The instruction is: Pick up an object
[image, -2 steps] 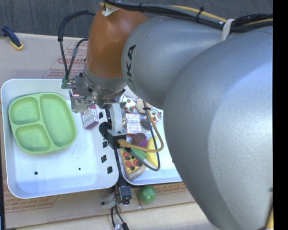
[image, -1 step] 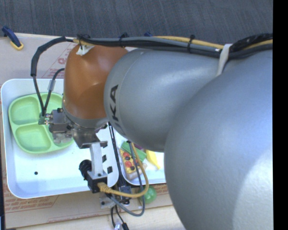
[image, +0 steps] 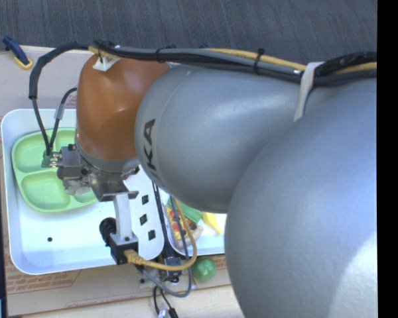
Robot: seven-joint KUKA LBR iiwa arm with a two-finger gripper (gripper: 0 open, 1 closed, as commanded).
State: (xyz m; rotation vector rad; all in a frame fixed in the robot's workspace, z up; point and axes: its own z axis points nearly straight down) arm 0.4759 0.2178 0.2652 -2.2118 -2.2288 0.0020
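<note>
The claw (image: 86,187) hangs directly over the green divided tray (image: 36,171), near its right rim; whether it is parted or closed I cannot tell.

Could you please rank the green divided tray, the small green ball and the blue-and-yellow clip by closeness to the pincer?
1. Green divided tray, left, in the bin beside the pincer.
2. Small green ball, lower right.
3. Blue-and-yellow clip, far top left, outside the bin.

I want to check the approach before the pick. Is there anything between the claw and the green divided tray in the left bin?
The arm's own wrist covers the claw, hanging over the green divided tray's right side. Nothing visible lies on the tray's exposed part; what is under the wrist cannot be told.
</note>
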